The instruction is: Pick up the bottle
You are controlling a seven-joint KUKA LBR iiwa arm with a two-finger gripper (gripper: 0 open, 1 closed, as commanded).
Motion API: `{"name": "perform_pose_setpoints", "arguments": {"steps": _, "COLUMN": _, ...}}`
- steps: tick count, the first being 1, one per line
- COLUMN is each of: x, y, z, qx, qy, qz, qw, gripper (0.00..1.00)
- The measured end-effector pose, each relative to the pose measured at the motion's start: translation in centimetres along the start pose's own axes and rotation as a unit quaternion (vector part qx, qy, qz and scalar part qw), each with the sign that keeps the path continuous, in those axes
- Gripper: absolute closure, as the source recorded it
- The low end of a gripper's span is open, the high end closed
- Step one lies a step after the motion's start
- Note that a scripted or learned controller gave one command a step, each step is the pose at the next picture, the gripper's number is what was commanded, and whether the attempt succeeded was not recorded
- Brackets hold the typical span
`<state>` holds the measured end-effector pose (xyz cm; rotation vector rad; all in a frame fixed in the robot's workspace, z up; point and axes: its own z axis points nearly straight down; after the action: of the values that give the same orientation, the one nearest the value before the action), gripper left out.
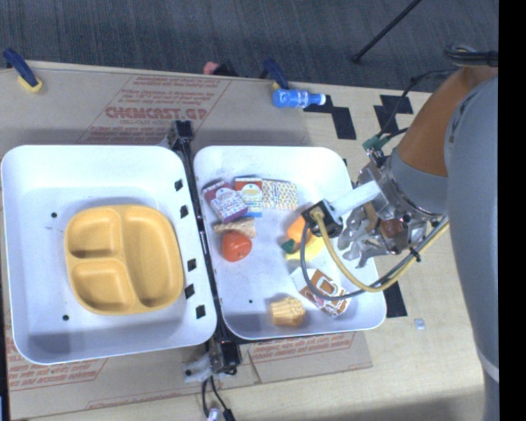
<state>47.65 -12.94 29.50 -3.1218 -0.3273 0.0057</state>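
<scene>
- Bottle (298, 98), blue with a pale end, lies on its side on the table (88, 103), outside and just beyond the far rim of the right bin (272, 158).
- Its long axis runs left to right across the view, pale end pointing right.
- End effector (365, 239) hangs over the right bin's right edge, well apart from the bottle; open or closed cannot be told.
- Yellow divided plate (123, 257) sits in the left bin (26, 174).
</scene>
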Motion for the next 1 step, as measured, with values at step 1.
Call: {"name": "perform_pose_setpoints", "arguments": {"steps": 1, "x": 0.16, "y": -0.9, "z": 0.93, "qx": 0.001, "qy": -0.001, "qz": 0.0, "qw": 1.0, "gripper": 1.0}}
